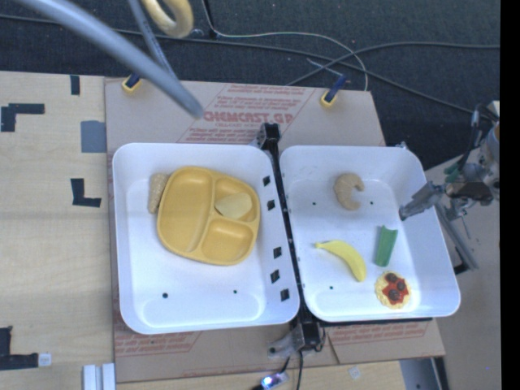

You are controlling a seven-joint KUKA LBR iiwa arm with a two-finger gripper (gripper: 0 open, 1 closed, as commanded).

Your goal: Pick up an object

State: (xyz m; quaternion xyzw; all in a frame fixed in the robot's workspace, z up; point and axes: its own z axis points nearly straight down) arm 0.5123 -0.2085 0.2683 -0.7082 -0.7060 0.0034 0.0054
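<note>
The right bin holds a tan croissant-shaped piece at the back, a yellow banana in the middle, a green block to its right and a small pizza toy at the front right. My gripper reaches in from the right and hangs over this bin's right rim, above and to the right of the green block. Nothing is seen held in it. The left bin holds a yellow divided plate with a pale slice in one compartment. A tan bread piece lies by the plate's left edge.
Both bins rest on a cardboard sheet fixed by two yellow clamps at the back. A black divider runs between the bins. A grey bar crosses the top left, and cables trail behind the bins.
</note>
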